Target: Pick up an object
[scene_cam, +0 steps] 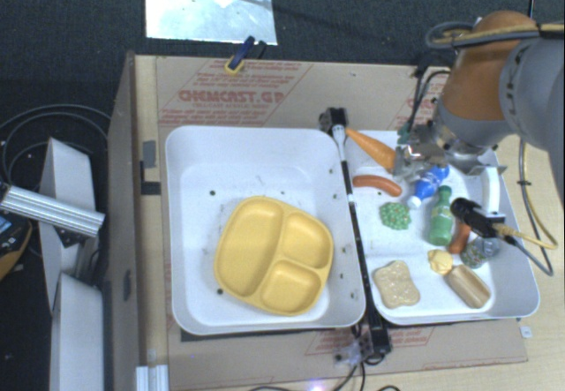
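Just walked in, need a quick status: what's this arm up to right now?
The KUKA arm reaches in from the right, its gripper low over the far end of the right bin, near the carrot, sausage and blue bottle. Nothing visibly held. The yellow divided tray sits alone in the left bin.

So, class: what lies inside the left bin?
The left bin holds one thing, a yellow tray with three compartments, lying toward the near right. Whatever is under the tray is covered. Bare white floor shows around it.
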Robot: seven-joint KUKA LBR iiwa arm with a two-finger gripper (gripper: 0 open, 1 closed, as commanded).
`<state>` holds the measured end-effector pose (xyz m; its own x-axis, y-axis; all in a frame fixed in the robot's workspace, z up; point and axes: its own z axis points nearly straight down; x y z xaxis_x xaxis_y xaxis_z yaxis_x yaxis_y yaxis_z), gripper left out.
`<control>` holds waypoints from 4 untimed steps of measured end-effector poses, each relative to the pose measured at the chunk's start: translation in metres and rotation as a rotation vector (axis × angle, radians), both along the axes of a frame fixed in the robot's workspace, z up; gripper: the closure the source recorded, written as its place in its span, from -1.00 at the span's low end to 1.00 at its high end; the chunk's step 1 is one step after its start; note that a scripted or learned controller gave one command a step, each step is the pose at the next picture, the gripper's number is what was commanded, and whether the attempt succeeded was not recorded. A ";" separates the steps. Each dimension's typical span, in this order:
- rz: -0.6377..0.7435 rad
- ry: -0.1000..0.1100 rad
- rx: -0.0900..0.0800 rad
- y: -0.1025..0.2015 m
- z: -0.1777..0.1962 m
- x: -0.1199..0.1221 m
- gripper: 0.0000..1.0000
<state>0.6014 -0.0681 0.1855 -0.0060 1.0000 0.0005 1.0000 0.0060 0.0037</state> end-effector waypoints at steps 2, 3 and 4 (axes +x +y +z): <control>-0.005 0.002 -0.001 -0.026 -0.101 -0.020 -1.00; -0.004 0.001 -0.001 -0.026 -0.091 -0.019 1.00; -0.002 0.000 0.000 0.042 0.000 -0.044 1.00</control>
